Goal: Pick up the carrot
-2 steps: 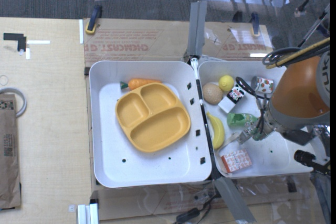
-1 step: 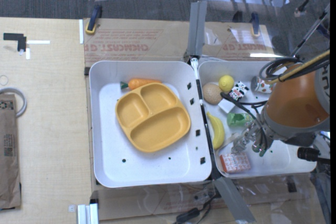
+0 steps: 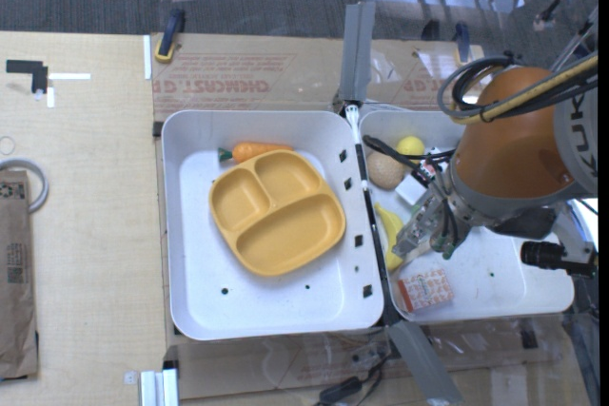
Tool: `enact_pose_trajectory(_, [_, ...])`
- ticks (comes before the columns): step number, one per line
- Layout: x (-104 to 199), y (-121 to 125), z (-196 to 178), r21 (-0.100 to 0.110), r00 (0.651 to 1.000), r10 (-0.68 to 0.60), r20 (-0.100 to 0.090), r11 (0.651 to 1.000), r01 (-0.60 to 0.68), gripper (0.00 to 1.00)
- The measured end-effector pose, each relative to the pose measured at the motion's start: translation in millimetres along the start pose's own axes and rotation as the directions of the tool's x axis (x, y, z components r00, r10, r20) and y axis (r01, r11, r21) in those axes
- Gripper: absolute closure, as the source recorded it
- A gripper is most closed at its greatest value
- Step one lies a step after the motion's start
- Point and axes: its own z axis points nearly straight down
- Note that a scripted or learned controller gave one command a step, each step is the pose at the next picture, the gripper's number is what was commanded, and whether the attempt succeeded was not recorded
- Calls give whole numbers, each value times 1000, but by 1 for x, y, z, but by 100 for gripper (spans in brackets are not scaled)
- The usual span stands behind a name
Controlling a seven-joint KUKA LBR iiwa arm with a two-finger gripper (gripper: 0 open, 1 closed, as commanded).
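In the left bin (image 3: 190, 233), the carrot (image 3: 255, 149) is lying flat near the far wall, touching the far rim of the yellow divided plate (image 3: 277, 212), green stem end pointing toward the left. Nothing is gripping it, so the pick is not yet done. The arm's orange band (image 3: 504, 133) is sitting over the right bin (image 3: 533, 290), and the gripper (image 3: 423, 238) is hanging low in that bin, close to the divider between the two bins. Jaw state: can't tell, the tooling is a blurred cluster from this angle. It is hovering just beside a yellow object (image 3: 391, 228) at the bin's left wall, with a red-and-white packet (image 3: 423, 290) near the front, a tan rounded item (image 3: 384, 169) and a small yellow ball (image 3: 410, 146) toward the back. No way to say whether it is touching any of those. Progress judgement: basically at zero, the tool is working in the wrong bin and well apart from the target. Left to do: lift clear of the right bin, cross the divider, descend over the carrot, close, raise. Likely snag: the carrot is tight against the plate rim, so one finger is getting little room on that side.
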Motion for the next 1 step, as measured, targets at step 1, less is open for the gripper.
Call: enact_pose_trajectory(1, [0, 0, 0, 0, 1000, 1, 0, 1000, -1, 0])
